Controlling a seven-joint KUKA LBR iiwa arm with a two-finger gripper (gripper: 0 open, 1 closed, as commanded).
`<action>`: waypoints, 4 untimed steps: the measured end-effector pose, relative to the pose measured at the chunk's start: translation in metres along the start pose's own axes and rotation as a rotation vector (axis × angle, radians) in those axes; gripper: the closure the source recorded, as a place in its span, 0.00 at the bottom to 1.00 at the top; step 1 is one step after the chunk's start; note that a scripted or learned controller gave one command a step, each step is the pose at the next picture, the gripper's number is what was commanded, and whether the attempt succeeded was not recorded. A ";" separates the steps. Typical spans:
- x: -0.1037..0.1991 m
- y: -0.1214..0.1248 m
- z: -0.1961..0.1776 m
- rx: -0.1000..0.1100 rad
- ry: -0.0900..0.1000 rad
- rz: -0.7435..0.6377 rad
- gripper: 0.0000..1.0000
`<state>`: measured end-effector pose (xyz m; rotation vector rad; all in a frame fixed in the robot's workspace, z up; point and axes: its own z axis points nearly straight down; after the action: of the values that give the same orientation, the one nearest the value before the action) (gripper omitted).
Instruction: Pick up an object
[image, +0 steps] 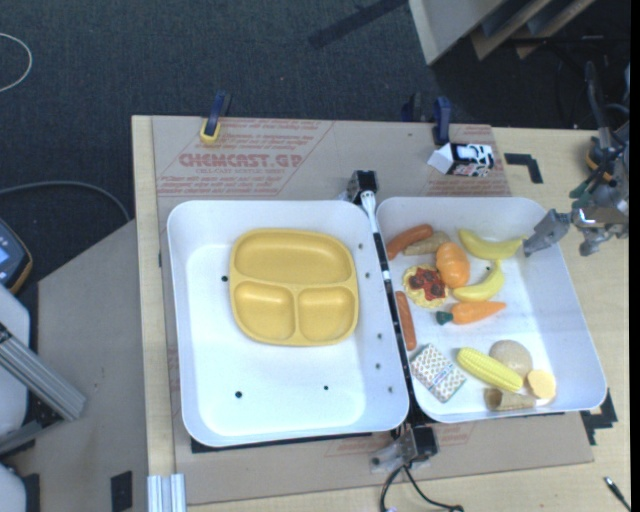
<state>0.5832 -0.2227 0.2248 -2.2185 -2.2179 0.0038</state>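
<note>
The end effector (548, 232) hangs at the right rim of the right bin (570, 300), just beside the tip of a yellow banana (490, 245). Whether it is open or closed cannot be told from this angle, and nothing shows in its grip. The banana lies near the bin's top, next to a second banana (482, 287) curled under an orange piece (452, 265). Below sit a carrot (477, 312), a corn cob (488, 369) and a small checkered packet (437, 372). The left bin (200, 400) carries a yellow divided tray (295, 286). All this rests on the surface (160, 200). The nearest banana looks like light, stiff, smooth toy plastic, likely slippery; taking it across the narrow middle of its curve seems safest.
</note>
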 end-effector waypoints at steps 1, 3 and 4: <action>0.010 -0.004 0.051 0.001 0.001 0.000 0.00; 0.021 -0.002 0.135 -0.009 0.004 -0.001 0.00; 0.020 0.000 0.121 -0.021 -0.002 -0.002 1.00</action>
<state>0.5828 -0.2029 0.1040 -2.2272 -2.2315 -0.0174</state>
